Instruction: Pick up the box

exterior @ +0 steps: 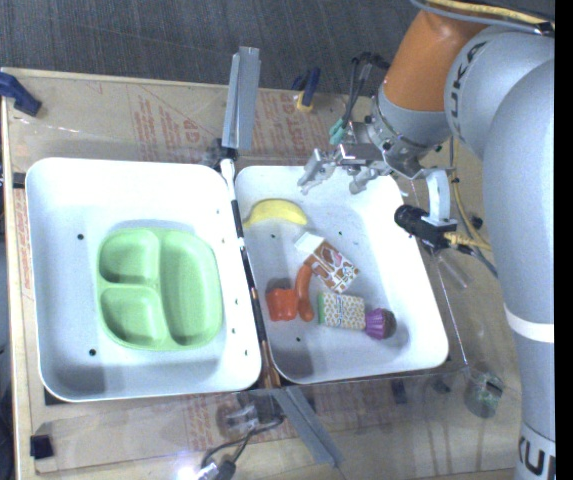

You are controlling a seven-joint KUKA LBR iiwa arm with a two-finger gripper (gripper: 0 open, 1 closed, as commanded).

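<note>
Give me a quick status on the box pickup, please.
Gripper open, nothing held, at the right bin's far edge. Box flat in that bin, untouched. Orange toy and purple toy crowd its sides.

- Setting: robotics lab or test cell.
- Evidence: plywood bench (pixel 116 108) bearing two white bins (pixel 46 183), clamped with blue clamps (pixel 11 90); industrial arm (pixel 496 98) mounted alongside; loose cabling at bench front.

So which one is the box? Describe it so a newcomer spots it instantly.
Look in the right bin, at the cluster near its lower middle. The box lies flat between the orange-red toys and a small purple item; it alone is rectangular with a pale speckled print.
</note>
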